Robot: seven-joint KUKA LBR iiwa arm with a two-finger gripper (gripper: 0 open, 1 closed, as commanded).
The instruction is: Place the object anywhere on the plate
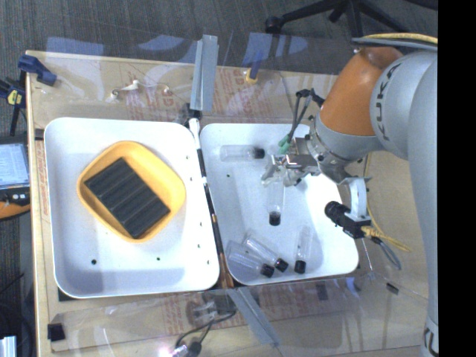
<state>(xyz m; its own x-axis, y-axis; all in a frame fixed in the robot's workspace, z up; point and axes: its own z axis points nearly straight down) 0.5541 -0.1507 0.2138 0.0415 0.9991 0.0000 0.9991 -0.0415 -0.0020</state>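
The two-finger gripper (pixel 281 171), fingers pinching the top of a clear plastic vial with a black cap (pixel 275 204), hangs well right of the yellow plate (pixel 167 171); vial's long axis points down.

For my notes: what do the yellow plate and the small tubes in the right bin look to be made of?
The yellow plate looks like glossy moulded plastic: smooth rounded rim with a soft sheen. Its dark ribbed insert seems matte, perhaps rubber or plastic. The tubes appear to be clear plastic or glass, since the white bin shows through them; their caps look like black plastic.
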